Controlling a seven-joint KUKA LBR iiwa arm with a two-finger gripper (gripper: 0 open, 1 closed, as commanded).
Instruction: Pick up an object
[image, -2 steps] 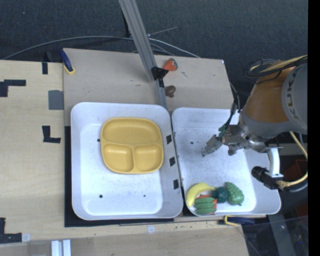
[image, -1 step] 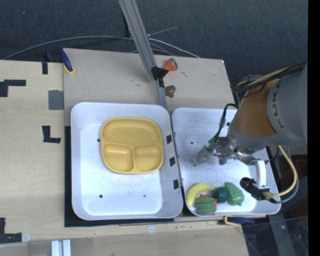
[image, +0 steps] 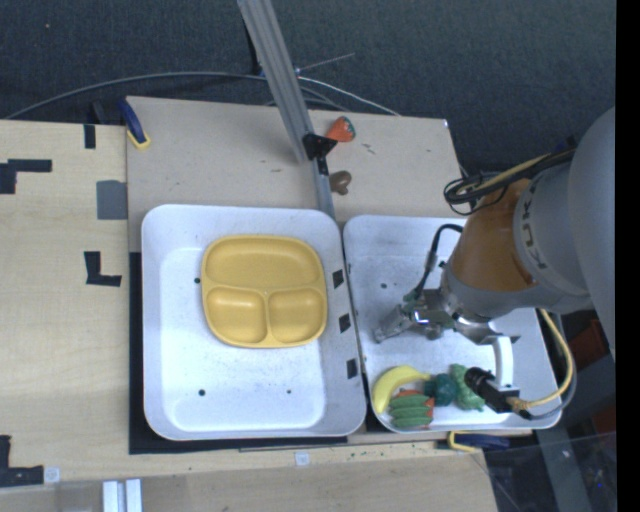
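**While hovering low in the right bin: no catch to report**

Over to the gripper (image: 398, 324), hanging low above the bare floor of the right bin (image: 385, 250), roughly mid-bin and well in from the 3 o'clock side. Open or closed? Cannot tell from up here, with the wrist crowding the angle. Nothing visibly held, so calling this the approach step, the grab not yet made.

Looking to 6 o'clock from the gripper now, and spotting the nearest candidates: a toy banana (image: 398, 378), and packed against it a green toy vegetable (image: 458, 388) and a small red-and-green piece (image: 410, 406). All tucked into the bin's 6 o'clock corner, close to the rim. Hard to say whether resting on a small white dish or straight on the floor.

Taking the banana as the likely target. Lies flat and curved, long axis running about 8 o'clock to 2 o'clock, one tip down by the bin's near wall, the other toward the green piece. Back of the arch facing 11 o'clock.

Next move, by this reading: slide toward 6 o'clock, turn the wrist to close across that long axis, then drop on the middle of the arch. Tight quarters, though, so risks nudging the neighbours or clipping the wall.

Off at 9 o'clock, in the left bin (image: 160, 300): a yellow divided plate (image: 265, 290), well apart and flat, a far tougher pinch.
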